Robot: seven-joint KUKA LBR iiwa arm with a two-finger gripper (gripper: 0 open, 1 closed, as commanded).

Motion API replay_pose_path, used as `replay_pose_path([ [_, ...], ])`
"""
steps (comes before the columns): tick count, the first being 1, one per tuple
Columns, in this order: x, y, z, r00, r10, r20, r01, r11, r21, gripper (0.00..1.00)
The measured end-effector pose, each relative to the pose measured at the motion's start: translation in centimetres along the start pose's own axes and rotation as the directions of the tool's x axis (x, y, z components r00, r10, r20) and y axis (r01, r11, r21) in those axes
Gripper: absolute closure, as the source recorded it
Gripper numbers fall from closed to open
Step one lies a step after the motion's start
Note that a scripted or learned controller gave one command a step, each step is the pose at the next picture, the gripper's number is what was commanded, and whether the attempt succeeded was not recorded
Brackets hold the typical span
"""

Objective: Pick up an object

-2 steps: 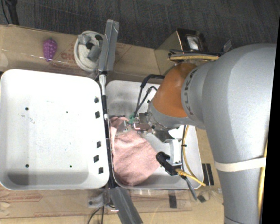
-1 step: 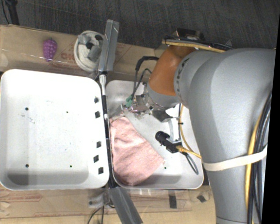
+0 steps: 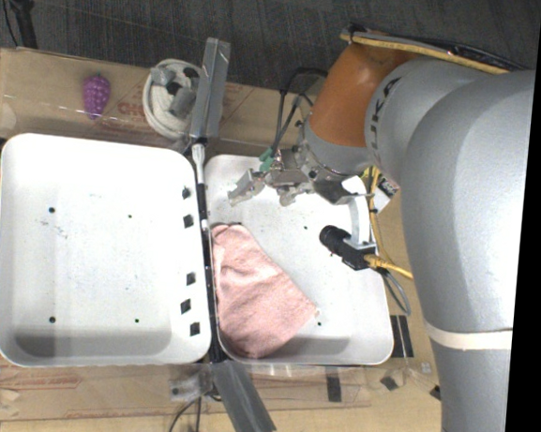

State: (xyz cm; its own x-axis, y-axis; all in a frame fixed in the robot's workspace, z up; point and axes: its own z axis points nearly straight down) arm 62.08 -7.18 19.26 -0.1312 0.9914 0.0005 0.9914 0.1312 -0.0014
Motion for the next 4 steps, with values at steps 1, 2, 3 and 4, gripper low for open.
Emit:
replay_pose_path([
  [1,-2.9,-8.2,10.2,0.999,-0.052,-0.001,0.052,0.999,0.004,0.0],
  [2,-2.4,-2.5,10.1,0.999,0.034,0.0,-0.034,0.999,0.002,0.0],
  [3,-8.4,-10.8,8.7,1.0,0.025,-0.001,-0.025,1.0,0.001,0.0],
  [4,-4.8,-3.8,10.0,1.0,0.007,-0.001,-0.007,1.0,0.003,0.0],
])
